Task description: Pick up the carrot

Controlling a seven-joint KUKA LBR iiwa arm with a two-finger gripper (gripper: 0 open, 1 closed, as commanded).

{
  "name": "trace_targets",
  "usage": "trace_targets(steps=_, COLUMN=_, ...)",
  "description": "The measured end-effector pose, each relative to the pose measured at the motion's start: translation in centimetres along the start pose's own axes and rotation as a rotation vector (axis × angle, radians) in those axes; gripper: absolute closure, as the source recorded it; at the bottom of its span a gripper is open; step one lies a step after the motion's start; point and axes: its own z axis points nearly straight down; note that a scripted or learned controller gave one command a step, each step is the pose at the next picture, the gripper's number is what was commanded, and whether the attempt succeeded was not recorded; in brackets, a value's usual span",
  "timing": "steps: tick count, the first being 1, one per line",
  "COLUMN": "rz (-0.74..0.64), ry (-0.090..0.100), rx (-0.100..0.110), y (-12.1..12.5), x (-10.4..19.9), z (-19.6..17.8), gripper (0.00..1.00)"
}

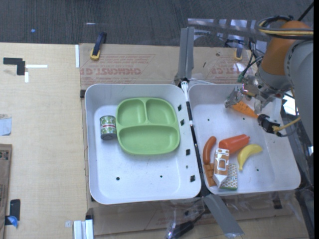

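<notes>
Gripper (242, 99) closed on carrot (244, 108), raised near far edge of right bin (279, 183).

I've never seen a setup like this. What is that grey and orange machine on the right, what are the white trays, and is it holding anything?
You are looking down from one fixed camera above a workbench. The grey machine with the orange band is a robot arm reaching in from the right. At its end sits a gripper, a two-fingered claw. An orange carrot lies right at its tip, but I cannot tell whether the claw actually holds it. The two trays are shallow bins. The left bin holds a green divided plate and a small can beside it. The right bin holds toy food: a sausage, a red pepper, a banana and a small carton.
</notes>
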Motion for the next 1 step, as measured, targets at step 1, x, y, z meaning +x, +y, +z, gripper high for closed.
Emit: trace_targets(steps=1, rz=-0.004, ry=-0.004, rx=-0.021, y=0.65, x=-0.16, z=-1.92, gripper=1.00)
